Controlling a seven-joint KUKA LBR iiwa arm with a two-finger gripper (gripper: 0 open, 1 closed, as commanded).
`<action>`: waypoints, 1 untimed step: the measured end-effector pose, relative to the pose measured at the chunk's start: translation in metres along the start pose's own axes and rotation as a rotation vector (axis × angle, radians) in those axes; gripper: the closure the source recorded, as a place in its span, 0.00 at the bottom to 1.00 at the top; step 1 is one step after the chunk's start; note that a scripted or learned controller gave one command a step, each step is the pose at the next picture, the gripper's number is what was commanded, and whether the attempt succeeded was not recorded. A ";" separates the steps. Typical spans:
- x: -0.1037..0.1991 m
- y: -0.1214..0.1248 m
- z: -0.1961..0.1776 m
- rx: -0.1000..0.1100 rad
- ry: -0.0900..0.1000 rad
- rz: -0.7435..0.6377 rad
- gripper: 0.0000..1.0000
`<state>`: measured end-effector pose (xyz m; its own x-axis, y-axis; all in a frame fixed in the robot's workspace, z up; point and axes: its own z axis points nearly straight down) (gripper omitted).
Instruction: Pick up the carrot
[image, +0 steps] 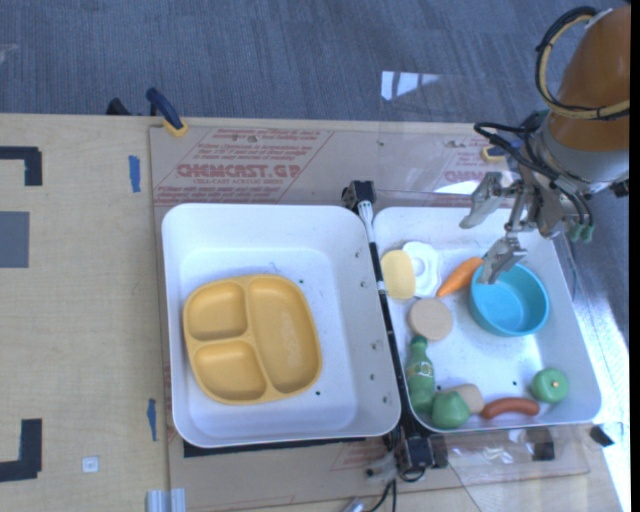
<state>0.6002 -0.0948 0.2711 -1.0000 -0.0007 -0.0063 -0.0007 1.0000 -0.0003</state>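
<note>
Carrot (459, 276) partly hidden by blue bowl (510, 305), pincer (500, 262) above them, spread unclear against clutter.

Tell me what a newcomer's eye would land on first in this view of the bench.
First, the big yellow divided plate in the left bin. Next, the crowded right bin: a blue bowl with the orange carrot lying just to its left, plus a green bottle and a sausage near the front. The gripper hangs over the spot where carrot and bowl meet.
</note>
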 end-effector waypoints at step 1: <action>0.011 -0.036 0.121 -0.002 0.013 0.063 0.00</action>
<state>0.5896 -0.1311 0.1499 -0.9980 0.0627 0.0071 0.0627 0.9980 0.0013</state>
